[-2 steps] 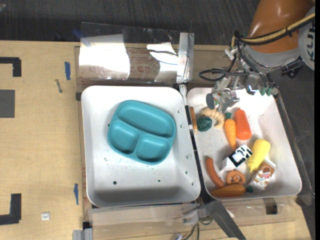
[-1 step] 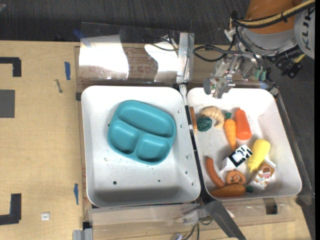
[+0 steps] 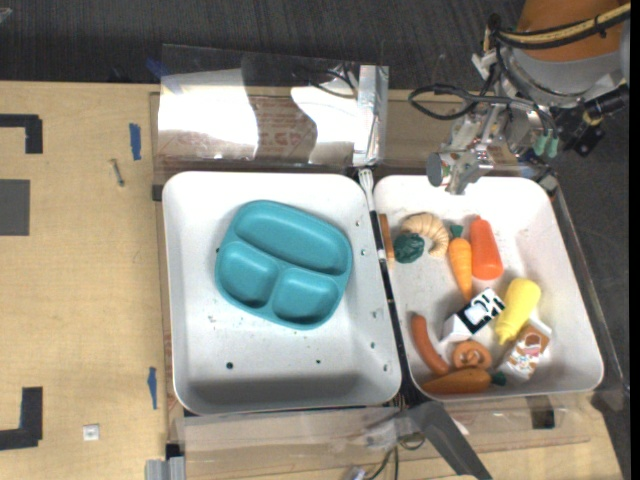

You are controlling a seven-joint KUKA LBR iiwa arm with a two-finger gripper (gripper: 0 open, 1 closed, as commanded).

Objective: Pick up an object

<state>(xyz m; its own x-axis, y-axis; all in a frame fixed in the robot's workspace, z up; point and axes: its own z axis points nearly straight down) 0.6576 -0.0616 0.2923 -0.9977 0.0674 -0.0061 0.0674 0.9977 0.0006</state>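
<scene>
My gripper [image 3: 459, 176] hangs over the far rim of the right bin [image 3: 570, 268], above its back left corner, with nothing between its fingers. Several toy foods lie in that bin. A croissant [image 3: 424, 228] and a green piece [image 3: 408, 249] sit closest below the gripper. Beside them are an orange carrot [image 3: 460, 265] and an orange-red block [image 3: 485, 249]. Further forward lie a yellow bottle [image 3: 515, 306], a black-and-white cube [image 3: 480, 311], a red sausage [image 3: 427, 343], a small donut [image 3: 468, 354] and a brown sausage [image 3: 458, 380].
The left bin [image 3: 190, 348] holds a teal divided tray [image 3: 284, 262]. A shiny foil sheet [image 3: 270, 118] lies behind the left bin. Cables [image 3: 450, 98] trail from the wrist behind the right bin. A wooden bench top [image 3: 70, 298] stretches to the left.
</scene>
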